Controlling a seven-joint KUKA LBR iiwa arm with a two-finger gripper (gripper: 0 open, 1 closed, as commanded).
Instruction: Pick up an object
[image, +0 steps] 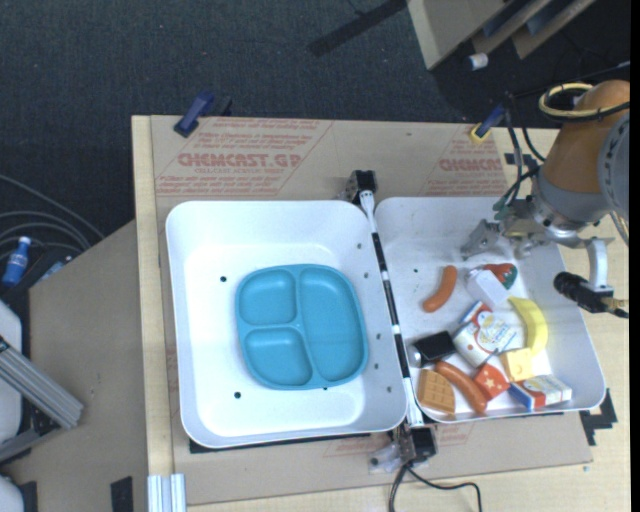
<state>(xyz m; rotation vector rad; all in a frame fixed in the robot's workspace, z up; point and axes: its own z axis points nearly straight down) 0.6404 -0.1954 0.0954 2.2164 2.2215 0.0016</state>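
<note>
- Pincer (497, 232) hovering at right bin's (420, 215) far end; can't tell its opening.
- I'm eyeing the lone sausage (440, 288) (least crowded), approaching w/ care.

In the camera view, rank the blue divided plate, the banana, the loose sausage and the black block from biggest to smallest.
1. blue divided plate, by far the largest.
2 and 3. banana and loose sausage: they look alike in size, so unranked.
4. black block, smallest.
</note>
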